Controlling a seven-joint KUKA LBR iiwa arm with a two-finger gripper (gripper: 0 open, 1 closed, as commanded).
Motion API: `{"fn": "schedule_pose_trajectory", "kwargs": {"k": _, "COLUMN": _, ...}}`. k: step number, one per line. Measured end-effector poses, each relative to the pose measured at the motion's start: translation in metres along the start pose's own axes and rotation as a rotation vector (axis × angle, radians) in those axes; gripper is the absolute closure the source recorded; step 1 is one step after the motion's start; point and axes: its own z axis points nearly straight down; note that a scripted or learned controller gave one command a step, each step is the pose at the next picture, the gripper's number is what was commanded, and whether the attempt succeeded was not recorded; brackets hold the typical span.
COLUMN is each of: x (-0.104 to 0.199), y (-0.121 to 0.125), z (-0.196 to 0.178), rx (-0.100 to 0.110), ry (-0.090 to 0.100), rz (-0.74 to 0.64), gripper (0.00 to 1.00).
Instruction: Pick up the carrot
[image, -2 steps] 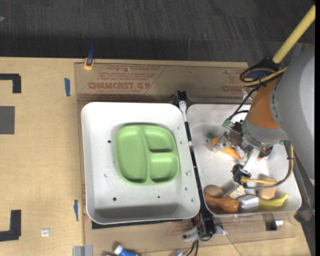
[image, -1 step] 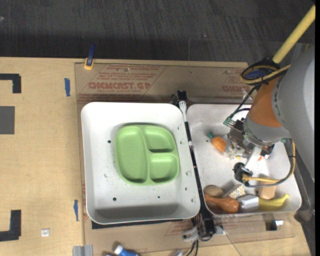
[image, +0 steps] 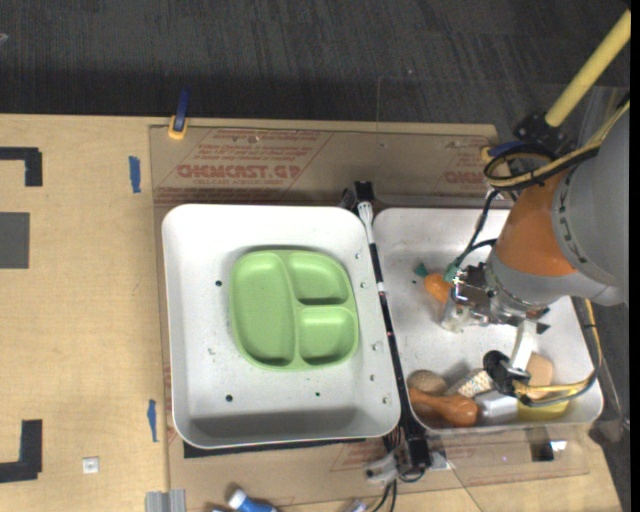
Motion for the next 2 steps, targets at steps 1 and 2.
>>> {"fn": "schedule_pose_trajectory", "kwargs": {"k": 1, "x": 0.0768, "y": 0.0431, "z": -0.0974, "rx": -0.001, "ry": -0.001, "rz": -0.018, "gripper": 1.0}}
{"fn": "schedule_pose_trajectory", "kwargs": {"k": 2, "x": 0.0729, "y": 0.0414, "z": -0.0932, "rx": 0.009, "ry": -0.007, "rz": -0.014, "gripper": 0.0}}
